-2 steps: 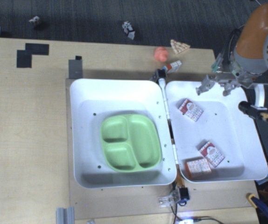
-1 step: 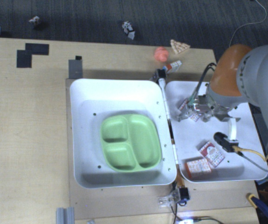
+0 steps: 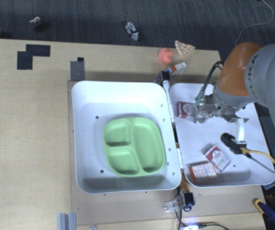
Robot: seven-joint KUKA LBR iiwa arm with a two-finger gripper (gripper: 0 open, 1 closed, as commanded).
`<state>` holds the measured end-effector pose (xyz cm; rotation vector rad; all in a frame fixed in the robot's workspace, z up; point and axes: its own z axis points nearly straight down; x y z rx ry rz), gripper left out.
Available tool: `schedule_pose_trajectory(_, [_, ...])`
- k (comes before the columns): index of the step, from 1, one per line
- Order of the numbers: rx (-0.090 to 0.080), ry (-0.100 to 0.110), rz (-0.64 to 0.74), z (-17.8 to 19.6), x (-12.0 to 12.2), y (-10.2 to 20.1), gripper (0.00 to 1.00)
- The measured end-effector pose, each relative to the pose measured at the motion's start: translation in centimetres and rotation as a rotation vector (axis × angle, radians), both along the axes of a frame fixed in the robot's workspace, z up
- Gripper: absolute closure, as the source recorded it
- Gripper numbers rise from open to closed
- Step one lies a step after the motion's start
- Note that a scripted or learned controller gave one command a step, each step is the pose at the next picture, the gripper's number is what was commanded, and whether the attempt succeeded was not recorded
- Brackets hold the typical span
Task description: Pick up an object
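**Camera view.** The left bin [image 3: 87,109] holds a green divided plate [image 3: 133,145], lying flat at its centre.

In the right bin [image 3: 195,143], the gripper [image 3: 198,113] sits at the bin's 10 o'clock, with the arm [image 3: 267,75] entering from 2 o'clock. Whether the pincer is apart or together cannot be told.

A red-and-white packet [image 3: 182,110] lies just beside the gripper, at its 9 o'clock. Contact between them cannot be determined.

At the bin's 6 o'clock are a tilted carton [image 3: 217,158] and a flat box [image 3: 203,171], close together and well apart from the gripper.

On the bench, at 12 o'clock beyond the bins, lies a pink ball [image 3: 165,55].
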<state>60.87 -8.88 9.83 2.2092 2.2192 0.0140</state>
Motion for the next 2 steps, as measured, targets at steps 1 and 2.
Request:
schedule_pose_trajectory(1, [0.001, 0.006, 0.001, 8.88, 6.17, 0.92, 1.00])
schedule_pose_trajectory(2, [0.001, 0.009, 0.001, 8.73, 6.09, 0.90, 0.00])
